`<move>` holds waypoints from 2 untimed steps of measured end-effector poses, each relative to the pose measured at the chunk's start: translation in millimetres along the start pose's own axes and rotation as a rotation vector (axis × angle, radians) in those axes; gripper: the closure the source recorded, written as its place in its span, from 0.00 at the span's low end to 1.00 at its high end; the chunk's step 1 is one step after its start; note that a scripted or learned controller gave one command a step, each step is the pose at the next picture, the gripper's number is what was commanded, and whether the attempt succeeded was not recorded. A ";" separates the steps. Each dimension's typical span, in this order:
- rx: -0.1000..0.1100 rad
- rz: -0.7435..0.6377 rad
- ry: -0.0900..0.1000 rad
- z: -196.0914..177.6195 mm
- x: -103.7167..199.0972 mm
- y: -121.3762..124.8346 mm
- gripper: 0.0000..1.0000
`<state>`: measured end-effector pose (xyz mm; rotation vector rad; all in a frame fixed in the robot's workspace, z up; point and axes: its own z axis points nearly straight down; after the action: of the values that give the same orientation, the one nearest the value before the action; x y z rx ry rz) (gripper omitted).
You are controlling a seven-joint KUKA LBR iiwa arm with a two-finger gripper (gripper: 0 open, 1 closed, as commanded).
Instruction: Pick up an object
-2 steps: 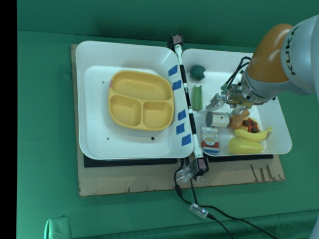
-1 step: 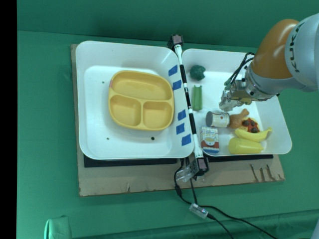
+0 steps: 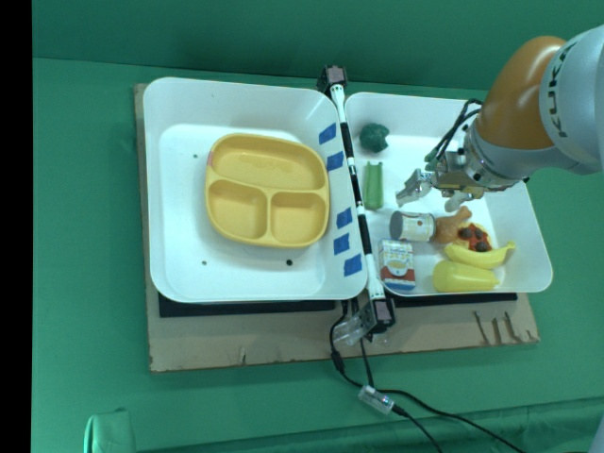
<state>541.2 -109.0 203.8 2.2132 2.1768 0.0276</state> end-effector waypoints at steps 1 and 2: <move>0.009 -0.012 0.007 14.2 -11.4 -27.7 0.00; -0.003 -0.003 0.001 -0.1 -15.6 -25.3 1.00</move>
<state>515.7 -124.2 203.2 2.2094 2.1788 0.0321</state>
